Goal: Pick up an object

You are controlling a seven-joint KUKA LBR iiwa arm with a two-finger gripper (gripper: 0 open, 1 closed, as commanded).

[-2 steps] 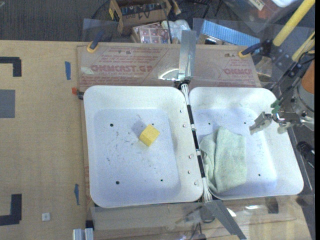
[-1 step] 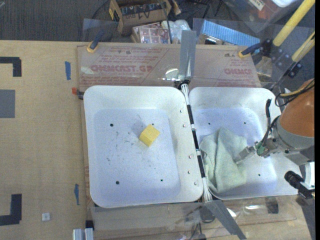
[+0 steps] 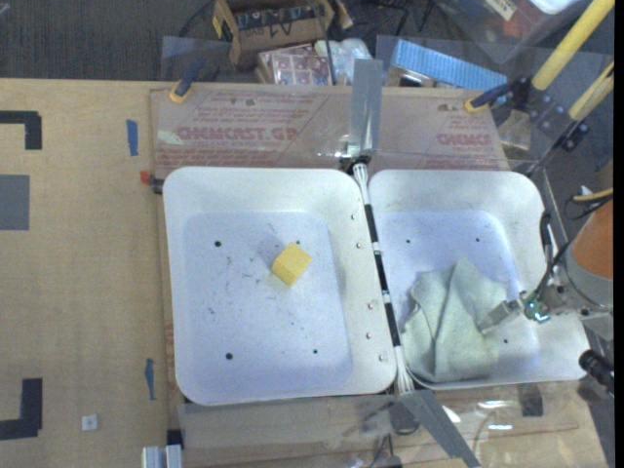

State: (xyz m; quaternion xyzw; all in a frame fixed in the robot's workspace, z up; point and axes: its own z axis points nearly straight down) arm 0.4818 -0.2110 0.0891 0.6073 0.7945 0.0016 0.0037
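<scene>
The arm reaches in from the right, orange band showing at the frame's edge, and the gripper (image 3: 509,310) is down low inside the right bin (image 3: 507,195), over its near-right part. The metal tip sits right at the right-hand edge of the pale crumpled cloth (image 3: 450,322); whether the jaws are spread or pressed together cannot be told from this angle, and no fabric can be seen between them.

So here is the relation that matters: the cloth lies immediately left of the jaws, bunched across the near-left part of the right bin, its long axis running roughly from far to near. Any closing move would have to catch a fold at that right-hand edge. A flat layer may slip free, while a raised ridge looks like the better bite.

The other candidate, a small yellow block (image 3: 291,263), sits alone near the middle of the left bin (image 3: 195,203), well apart from the jaws and across the divider. The cloth is clearly the nearer target.
</scene>
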